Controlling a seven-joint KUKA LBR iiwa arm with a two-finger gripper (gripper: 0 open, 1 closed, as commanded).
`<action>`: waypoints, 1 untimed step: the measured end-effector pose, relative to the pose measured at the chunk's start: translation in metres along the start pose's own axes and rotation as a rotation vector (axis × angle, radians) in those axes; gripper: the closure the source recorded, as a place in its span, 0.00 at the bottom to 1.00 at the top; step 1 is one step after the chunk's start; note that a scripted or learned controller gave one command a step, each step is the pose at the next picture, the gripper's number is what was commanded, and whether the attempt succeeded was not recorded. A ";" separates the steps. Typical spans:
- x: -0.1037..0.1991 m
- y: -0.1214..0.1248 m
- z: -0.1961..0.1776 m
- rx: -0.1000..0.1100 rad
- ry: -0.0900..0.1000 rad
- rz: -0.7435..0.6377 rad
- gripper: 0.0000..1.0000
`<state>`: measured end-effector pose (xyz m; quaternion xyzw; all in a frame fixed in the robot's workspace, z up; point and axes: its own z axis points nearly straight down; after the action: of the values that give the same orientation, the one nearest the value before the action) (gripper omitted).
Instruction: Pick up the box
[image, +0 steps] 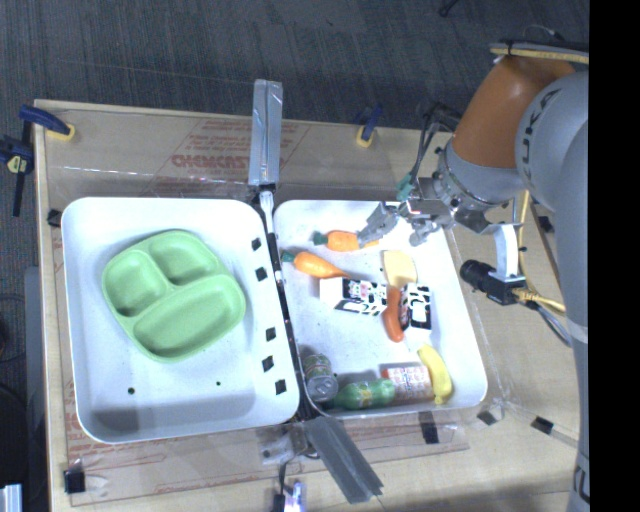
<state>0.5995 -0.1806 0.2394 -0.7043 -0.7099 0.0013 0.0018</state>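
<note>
The box (360, 294) is flat with black-and-white print and lies in the middle of the right bin (465, 300). A red-orange, pepper-like piece (393, 313) lies across it, and a pale yellow block (398, 266) rests at its far edge. My gripper (401, 224) hangs over the far part of the right bin, beyond the box and apart from it. Its fingers (377, 224) are spread open with nothing between them. A small orange carrot (343, 240) sits just left of the left finger.
A longer carrot (318, 265) lies by the divider. Along the near wall are a can (319, 375), a green bottle (372, 393) and a banana (436, 372). The left bin (90, 390) holds a green divided plate (175, 293).
</note>
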 end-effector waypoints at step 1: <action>0.008 -0.072 0.116 0.001 0.001 -0.101 0.00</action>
<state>0.5270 -0.1727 0.1235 -0.6674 -0.7447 0.0013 0.0024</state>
